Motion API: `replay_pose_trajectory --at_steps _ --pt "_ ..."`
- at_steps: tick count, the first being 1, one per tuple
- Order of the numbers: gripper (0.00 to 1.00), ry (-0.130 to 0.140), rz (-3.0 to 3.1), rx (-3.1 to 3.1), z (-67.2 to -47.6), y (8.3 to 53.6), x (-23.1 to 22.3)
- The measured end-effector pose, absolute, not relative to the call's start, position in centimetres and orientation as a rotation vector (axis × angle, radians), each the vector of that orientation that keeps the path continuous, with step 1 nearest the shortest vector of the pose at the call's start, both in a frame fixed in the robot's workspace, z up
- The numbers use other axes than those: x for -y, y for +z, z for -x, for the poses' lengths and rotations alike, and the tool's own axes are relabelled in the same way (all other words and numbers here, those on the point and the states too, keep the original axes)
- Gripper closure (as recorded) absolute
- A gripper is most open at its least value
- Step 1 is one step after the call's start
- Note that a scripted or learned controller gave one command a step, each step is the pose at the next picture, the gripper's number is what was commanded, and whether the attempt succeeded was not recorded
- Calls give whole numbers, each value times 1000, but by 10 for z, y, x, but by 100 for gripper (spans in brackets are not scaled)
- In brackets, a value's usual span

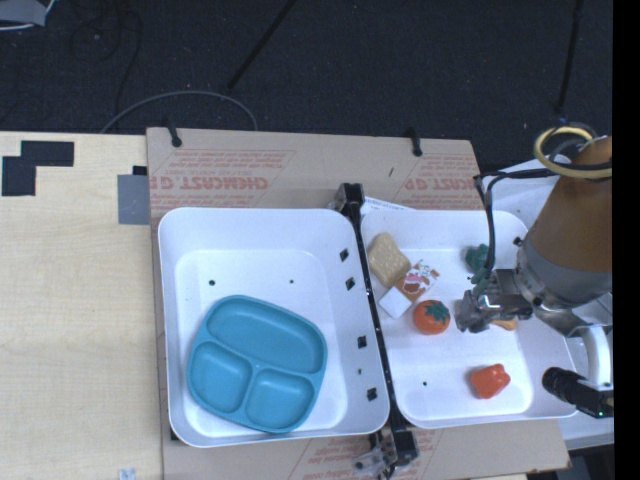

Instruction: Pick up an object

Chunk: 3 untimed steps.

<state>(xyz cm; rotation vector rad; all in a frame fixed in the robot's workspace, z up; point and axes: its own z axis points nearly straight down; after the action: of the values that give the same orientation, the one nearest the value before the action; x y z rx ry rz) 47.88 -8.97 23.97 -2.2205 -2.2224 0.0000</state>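
- Nearest the camera, a red pepper-like toy is lying alone on the right bin floor.
- The gripper is hovering low just right of the orange tomato-like toy; whether its fingers are apart or together, I cannot tell.
- To grasp well, it should be centring over the tomato before descending, avoiding the neighbouring small card.
- Farther back, a tan biscuit-like block is resting.
- The left bin is holding a blue divided tray.
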Motion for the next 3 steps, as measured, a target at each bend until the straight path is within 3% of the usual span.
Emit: replay_pose_trajectory --at_steps 1,3 --pt "100 1 2220 2222 -479 261 91" --pt "100 3 2213 2224 -484 258 -22"
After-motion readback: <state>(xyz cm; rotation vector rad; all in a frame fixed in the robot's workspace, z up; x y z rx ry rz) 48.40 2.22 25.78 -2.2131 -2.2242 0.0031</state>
